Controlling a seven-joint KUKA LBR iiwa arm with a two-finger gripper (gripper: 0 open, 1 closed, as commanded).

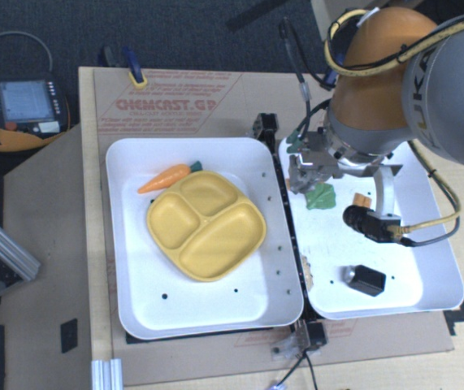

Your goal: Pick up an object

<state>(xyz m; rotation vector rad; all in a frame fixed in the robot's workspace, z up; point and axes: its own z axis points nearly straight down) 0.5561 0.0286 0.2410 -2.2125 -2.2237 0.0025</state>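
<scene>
My gripper (306, 177) hangs low over the left part of the right bin (427, 287), under the grey and orange arm. A small green object (323, 197) lies just right of and below the gripper, close to it or touching it. A black block (367, 280) rests near the front of the same bin, and a small orange piece (362, 200) lies right of the green object. In the left bin (134, 283) sits a yellow divided tray (206, 225) with an orange carrot (165, 178) at its upper left.
A black sensor with cables (371, 223) hangs from the arm over the middle of the right bin. A black clamp (265, 126) sits at the back between the bins. A teach pendant (22, 108) lies off the bench at far left.
</scene>
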